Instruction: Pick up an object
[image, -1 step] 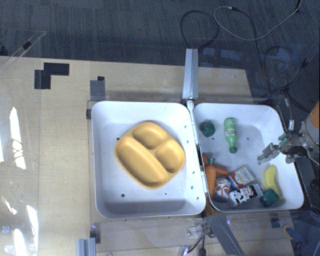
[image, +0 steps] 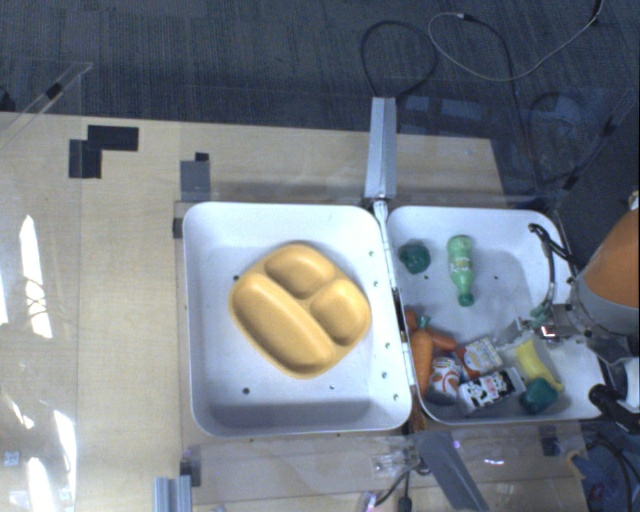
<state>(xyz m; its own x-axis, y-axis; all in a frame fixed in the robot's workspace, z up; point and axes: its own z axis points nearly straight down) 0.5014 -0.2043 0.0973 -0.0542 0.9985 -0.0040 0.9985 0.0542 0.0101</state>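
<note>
Camera view: claw (image: 545, 328) above yellow toy (image: 531, 358).

My pale wooden bench (image: 120, 330) sits on dark blue-grey carpet floor (image: 220, 55). Thin black cables (image: 480, 45) loop across that carpet. Black tape marks (image: 100, 145) sit at the bench's far left, where light glares.
</note>
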